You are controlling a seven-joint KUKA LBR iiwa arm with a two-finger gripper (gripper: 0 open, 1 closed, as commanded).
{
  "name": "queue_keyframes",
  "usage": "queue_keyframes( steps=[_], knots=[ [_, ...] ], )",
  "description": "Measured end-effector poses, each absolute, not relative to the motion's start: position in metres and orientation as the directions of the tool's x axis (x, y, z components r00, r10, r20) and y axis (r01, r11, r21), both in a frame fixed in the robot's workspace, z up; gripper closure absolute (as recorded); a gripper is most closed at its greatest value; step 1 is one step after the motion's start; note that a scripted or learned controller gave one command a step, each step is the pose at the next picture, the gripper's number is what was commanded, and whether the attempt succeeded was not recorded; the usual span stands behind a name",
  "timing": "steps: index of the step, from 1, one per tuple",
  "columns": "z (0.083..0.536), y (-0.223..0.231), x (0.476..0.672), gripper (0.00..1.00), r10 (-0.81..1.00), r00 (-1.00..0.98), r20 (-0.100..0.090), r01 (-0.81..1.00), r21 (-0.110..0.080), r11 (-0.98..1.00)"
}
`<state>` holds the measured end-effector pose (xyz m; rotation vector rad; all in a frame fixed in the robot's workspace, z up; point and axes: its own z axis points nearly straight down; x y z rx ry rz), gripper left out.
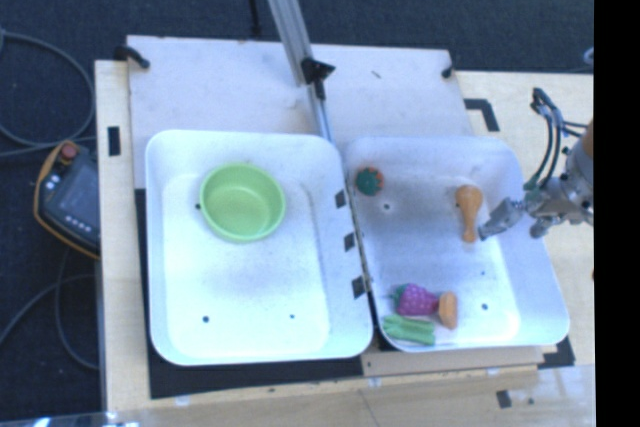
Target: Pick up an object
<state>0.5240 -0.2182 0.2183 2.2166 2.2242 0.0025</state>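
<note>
My gripper (pixel 515 223) hangs over the right rim of the right bin (pixel 520 315), open, with nothing between its fingers. Its left fingertip (pixel 493 225) is just right of an orange-tan club-shaped toy (pixel 468 210) that lies in that bin, close to it but apart. A small green and red ball (pixel 369 180) sits at the bin's upper left. At the front lie a purple toy (pixel 415 299), an orange piece (pixel 447 309) and a green piece (pixel 408 330), bunched together.
The left bin (pixel 180 315) holds a light green bowl (pixel 242 202) at its upper left. A metal pole (pixel 285 5) slants in from the top to the gap between the bins. A yellow pendant (pixel 68 195) lies off the bench at left.
</note>
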Motion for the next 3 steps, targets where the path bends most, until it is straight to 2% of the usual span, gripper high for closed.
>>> queue_keyframes(
  steps=[1, 2, 3],
  knots=[
    [0.218, -0.218, 0.524, 0.00, 1.000, -0.003, 0.000, 1.000, 0.002, 0.003],
    [0.162, -0.217, 0.514, 0.00, 1.000, 0.000, -0.001, 1.000, -0.004, 0.000],
    [0.108, -0.227, 0.519, 0.00, 1.000, 0.001, -0.002, 1.000, -0.003, -0.001]
  ],
)
